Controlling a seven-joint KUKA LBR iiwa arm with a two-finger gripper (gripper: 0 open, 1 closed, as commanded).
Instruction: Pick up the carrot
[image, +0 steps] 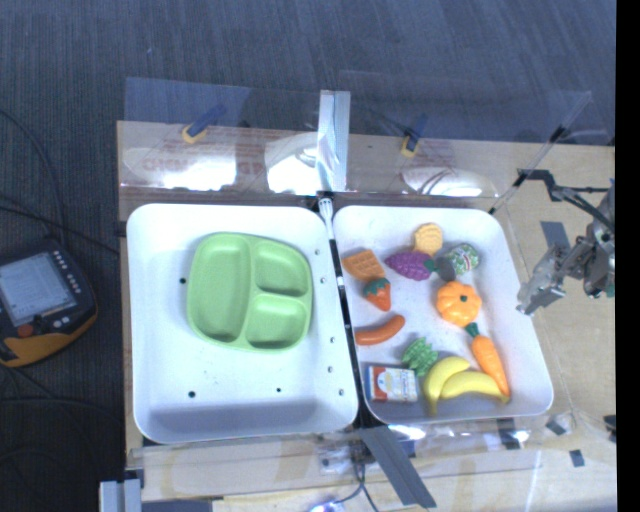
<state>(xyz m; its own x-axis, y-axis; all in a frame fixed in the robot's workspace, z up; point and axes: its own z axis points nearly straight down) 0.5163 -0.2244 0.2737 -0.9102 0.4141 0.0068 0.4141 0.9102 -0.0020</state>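
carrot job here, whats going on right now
Nothing is being handled yet. The gripper hangs outside the right bin, off its right wall. The carrot lies untouched in that bin, between the pumpkin and the bananas. The left bin holds a green plate.

The robot's end piece (560, 275) is a cluster of pale grey metal parts with darker joints and small shadowed gaps between them, angular rather than rounded. A lighter, slanted plate forms its lower tip. Thin dark cables (560, 190) run above it, one bending at a sharp corner. Finer details such as screws or markings are too small to tell.
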